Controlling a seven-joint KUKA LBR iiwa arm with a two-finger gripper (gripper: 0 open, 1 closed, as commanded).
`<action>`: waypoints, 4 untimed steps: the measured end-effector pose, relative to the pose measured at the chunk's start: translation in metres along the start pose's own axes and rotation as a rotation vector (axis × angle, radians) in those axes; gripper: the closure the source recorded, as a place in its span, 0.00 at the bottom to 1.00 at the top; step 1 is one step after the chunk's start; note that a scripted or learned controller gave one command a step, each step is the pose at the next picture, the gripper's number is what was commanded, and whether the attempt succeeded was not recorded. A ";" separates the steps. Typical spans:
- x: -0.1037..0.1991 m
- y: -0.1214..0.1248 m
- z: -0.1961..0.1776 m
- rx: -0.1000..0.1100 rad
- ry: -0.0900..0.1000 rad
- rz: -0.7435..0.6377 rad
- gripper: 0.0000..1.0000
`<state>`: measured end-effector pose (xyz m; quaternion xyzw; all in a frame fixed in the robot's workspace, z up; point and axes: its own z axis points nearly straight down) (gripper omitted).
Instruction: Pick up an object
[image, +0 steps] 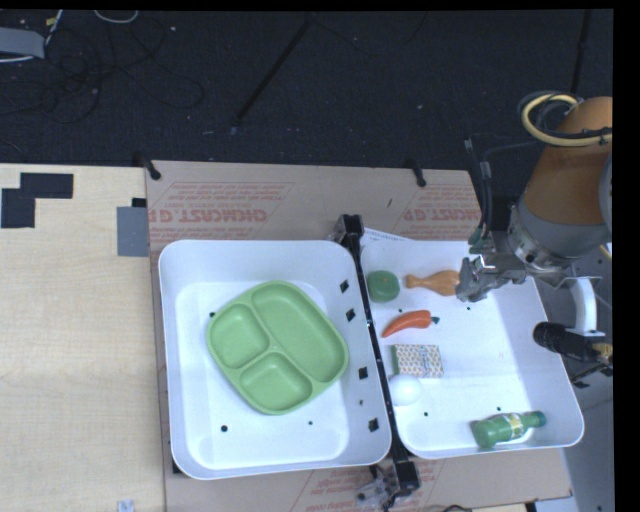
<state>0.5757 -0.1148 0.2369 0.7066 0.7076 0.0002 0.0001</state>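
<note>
In the right bin (520, 345), my gripper (476, 281) hangs over the upper middle, at the right end of a tan drumstick toy (432, 283). I cannot see whether it touches the toy. Left of the drumstick sits a round green object (383, 286). Below it lie a red pepper (408, 322), a patterned block (417, 359) and a white ball (405, 390). A green bottle (506, 427) lies on its side near the bin's front right corner.
The left bin (190, 400) holds a green divided plate (276, 346). A raised divider (364, 340) with black clips separates the two bins. The grey and orange arm (565, 190) reaches in from the upper right, over the right bin's far corner.
</note>
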 end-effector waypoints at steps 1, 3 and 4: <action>0.052 0.010 0.004 0.002 0.001 -0.003 1.00; 0.151 -0.003 0.010 0.005 0.001 -0.002 1.00; 0.206 0.000 0.000 0.003 0.002 -0.004 1.00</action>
